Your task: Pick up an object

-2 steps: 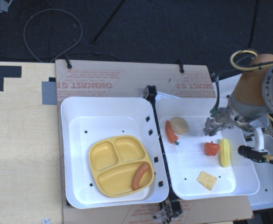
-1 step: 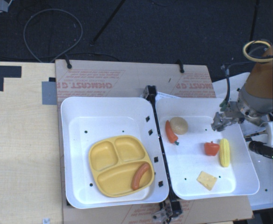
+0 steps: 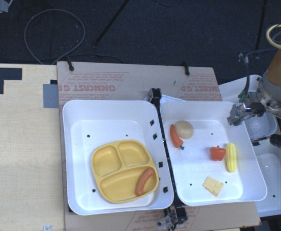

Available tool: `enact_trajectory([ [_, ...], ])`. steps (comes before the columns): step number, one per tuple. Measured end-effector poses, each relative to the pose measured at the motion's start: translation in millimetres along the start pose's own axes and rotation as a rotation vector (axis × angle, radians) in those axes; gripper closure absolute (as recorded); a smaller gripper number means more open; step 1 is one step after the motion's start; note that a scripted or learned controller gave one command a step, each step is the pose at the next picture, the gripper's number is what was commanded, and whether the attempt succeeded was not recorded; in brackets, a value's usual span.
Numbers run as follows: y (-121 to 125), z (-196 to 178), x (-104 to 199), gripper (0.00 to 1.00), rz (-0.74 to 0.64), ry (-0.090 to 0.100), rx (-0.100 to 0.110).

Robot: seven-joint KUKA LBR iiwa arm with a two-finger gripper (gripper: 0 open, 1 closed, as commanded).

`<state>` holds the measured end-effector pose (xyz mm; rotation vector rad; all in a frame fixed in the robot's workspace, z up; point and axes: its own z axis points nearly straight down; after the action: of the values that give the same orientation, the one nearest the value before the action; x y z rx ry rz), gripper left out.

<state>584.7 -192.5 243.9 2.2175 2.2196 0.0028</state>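
1. Camera view: worktop (image 3: 20,143) w/ two white bins, left bin (image 3: 78,124) & right bin (image 3: 249,177).
2. Yellow divided tray (image 3: 114,165) in left bin; sausage (image 3: 145,181) in its front compartment.
3. Arm's claw (image 3: 236,115) over right bin's far-right rim; can't tell its state.
4. Right bin: beige ball (image 3: 184,129) touching carrot (image 3: 176,136), corn (image 3: 231,157) just beside red pepper (image 3: 217,153), cheese wedge (image 3: 212,186) near front.

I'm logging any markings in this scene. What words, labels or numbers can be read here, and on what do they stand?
"CHEMCRZT. G", roughly, in red print, upside down and blurred, on the cardboard sheet behind the left bin.
The same red print repeats on the sheet behind the right bin; equally blurred.
Red print on the cardboard's front edge: unreadable.
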Motion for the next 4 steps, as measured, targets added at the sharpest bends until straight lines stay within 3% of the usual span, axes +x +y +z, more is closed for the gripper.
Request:
enact_trajectory([
  [1,0,1,0,1.00,-0.001,0.002,0.005],
  [4,26,0,169,1.00,-0.004,0.004,0.006],
])
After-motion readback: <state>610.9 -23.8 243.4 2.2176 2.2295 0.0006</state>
